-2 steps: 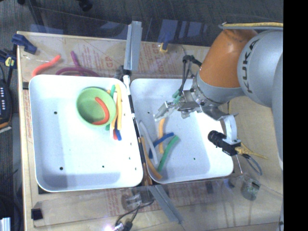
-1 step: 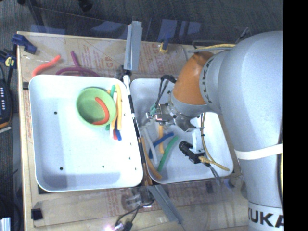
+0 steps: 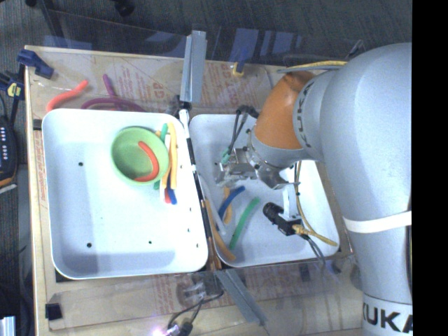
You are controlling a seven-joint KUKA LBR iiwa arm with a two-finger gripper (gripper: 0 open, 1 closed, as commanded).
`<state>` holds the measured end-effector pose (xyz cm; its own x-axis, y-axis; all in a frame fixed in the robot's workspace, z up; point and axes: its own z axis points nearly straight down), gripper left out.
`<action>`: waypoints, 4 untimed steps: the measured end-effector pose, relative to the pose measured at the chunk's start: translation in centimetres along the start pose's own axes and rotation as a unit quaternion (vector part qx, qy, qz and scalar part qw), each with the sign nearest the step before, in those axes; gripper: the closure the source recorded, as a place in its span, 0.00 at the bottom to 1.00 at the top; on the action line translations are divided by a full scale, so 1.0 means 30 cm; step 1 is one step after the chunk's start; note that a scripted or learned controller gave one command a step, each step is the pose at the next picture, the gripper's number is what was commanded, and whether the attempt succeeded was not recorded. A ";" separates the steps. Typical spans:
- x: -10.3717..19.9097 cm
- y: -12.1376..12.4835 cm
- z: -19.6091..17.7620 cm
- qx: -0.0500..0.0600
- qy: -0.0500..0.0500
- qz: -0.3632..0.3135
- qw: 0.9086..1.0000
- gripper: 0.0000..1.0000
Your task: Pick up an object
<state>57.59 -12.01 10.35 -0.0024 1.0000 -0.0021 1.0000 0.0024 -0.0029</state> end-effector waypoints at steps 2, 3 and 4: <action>0.000 -0.001 -0.031 0.001 0.000 -0.002 1.000 1.00; 0.001 -0.001 -0.031 0.001 0.000 -0.002 1.000 0.00; 0.001 -0.001 -0.061 0.002 0.000 -0.002 1.000 1.00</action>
